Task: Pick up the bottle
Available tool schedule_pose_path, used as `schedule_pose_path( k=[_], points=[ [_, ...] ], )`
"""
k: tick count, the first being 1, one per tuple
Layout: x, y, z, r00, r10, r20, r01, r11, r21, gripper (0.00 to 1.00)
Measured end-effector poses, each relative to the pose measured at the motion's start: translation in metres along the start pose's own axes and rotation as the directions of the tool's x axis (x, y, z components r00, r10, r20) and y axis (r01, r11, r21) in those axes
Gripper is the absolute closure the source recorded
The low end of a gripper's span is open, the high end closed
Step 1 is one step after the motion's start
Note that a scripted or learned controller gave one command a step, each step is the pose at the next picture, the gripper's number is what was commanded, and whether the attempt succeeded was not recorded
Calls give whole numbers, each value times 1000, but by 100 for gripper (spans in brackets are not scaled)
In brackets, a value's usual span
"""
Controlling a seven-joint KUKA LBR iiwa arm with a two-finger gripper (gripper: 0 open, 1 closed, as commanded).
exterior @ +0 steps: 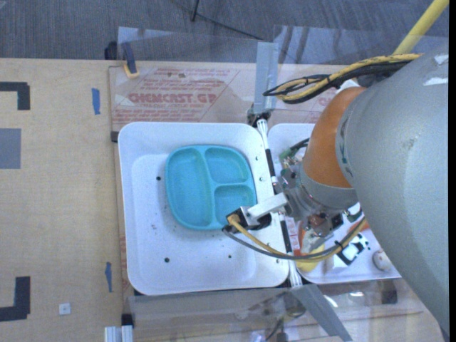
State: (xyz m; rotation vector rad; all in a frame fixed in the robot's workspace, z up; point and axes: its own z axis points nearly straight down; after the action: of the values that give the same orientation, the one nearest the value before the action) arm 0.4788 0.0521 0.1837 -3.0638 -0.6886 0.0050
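My arm reaches in from the right and covers most of the right bin. Its wrist and gripper hang low over the right bin's left part, just beside the divider between the bins. Beneath the wrist peek a yellow rounded item and a thin red-orange item. I cannot tell whether either is the bottle. Cables and the wrist body hide what lies under the gripper.
A teal divided plate lies in the left bin. A black-and-white item and a small pale item sit near the right bin's front edge. A yellow-black cable loops over the left bin's right side.
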Motion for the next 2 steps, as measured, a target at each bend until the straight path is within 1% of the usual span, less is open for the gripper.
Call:
schedule_pose_path(
  k=[1,2],
  points=[
    [-26,56,-125,992,124,0,-124,992,0,0],
    [-31,65,0,961,-277,1,277,961,3,0]
  ],
)
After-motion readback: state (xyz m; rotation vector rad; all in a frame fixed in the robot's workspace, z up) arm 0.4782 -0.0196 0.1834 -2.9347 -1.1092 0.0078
